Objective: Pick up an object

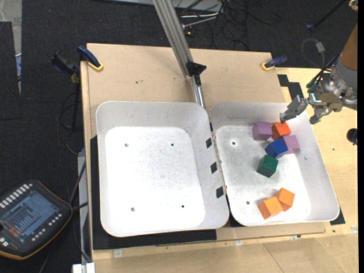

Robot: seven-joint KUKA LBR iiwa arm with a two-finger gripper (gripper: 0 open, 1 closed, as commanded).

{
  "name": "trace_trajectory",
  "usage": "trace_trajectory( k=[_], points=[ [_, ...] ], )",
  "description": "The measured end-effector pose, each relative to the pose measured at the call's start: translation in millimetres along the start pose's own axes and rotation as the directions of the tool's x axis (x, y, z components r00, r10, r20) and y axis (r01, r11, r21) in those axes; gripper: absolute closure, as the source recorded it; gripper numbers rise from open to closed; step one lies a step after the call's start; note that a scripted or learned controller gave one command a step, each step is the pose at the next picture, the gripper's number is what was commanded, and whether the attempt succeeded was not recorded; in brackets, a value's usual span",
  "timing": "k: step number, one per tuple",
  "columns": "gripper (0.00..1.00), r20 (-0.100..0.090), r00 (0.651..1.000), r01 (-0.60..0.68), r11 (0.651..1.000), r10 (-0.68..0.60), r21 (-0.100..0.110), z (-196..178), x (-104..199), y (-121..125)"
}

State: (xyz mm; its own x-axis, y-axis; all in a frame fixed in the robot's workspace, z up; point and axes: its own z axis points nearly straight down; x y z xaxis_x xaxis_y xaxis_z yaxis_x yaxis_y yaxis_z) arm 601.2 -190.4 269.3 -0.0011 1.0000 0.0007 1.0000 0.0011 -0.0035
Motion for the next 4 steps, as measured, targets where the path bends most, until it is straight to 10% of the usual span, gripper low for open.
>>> trace_trajectory(
  k=[1,4],
  points=[
    [0.0,0.002,1.0,0.002,1.0,-0.002,-0.004,-2.3,0.2,0.7],
    [0.0,0.002,1.0,0.001,1.0,-0.001,-0.013,143.7,0.1,8.6]
  ],
)
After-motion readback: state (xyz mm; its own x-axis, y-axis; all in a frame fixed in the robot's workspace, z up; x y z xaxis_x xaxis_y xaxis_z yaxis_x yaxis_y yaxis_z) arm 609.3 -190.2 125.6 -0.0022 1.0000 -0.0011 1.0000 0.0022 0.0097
